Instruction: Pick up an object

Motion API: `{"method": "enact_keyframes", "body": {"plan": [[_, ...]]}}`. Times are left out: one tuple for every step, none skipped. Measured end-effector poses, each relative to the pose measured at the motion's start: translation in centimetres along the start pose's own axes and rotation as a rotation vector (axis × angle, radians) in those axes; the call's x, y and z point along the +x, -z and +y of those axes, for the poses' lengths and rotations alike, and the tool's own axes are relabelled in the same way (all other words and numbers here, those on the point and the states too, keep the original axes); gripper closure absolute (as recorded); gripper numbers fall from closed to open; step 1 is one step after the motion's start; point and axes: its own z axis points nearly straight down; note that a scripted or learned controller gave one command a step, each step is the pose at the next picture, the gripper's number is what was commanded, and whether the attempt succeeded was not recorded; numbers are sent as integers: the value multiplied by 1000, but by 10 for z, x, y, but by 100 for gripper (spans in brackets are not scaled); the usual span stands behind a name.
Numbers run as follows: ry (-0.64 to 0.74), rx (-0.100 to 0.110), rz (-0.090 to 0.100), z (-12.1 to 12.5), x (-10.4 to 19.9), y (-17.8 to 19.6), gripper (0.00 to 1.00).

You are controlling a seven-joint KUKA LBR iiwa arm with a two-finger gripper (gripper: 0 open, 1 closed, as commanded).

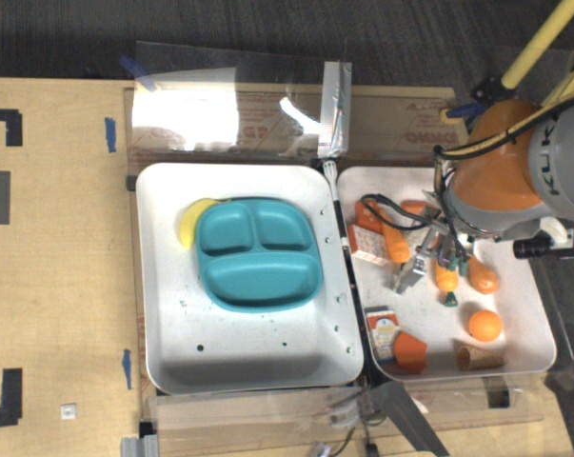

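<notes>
— Where are you working right now?

— I am reaching in over the right bin, my fingers hanging low among the clutter. How far apart they are standing I cannot tell, nor whether anything is sitting between them.

— And the object?

— Several candidates are lying close: an orange carrot-shaped piece just beside me, a small orange fruit on my other side, and a round orange ball nearer the front wall. I judge the carrot the likeliest — coming straight down and closing across its narrow width would be the clean way.

— Anything crowding you?

— A red-and-white packet is touching the carrot, a black cable is looping behind it, and a carton is lying near the divider. The left bin is carrying a teal divided tray over something yellow.
</notes>
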Motion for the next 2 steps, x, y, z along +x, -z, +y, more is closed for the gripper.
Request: {"method": "enact_keyframes", "body": {"plan": [[-165,-2,1,9,2,0,0],[-207,-2,2,11,1,0,0]]}}
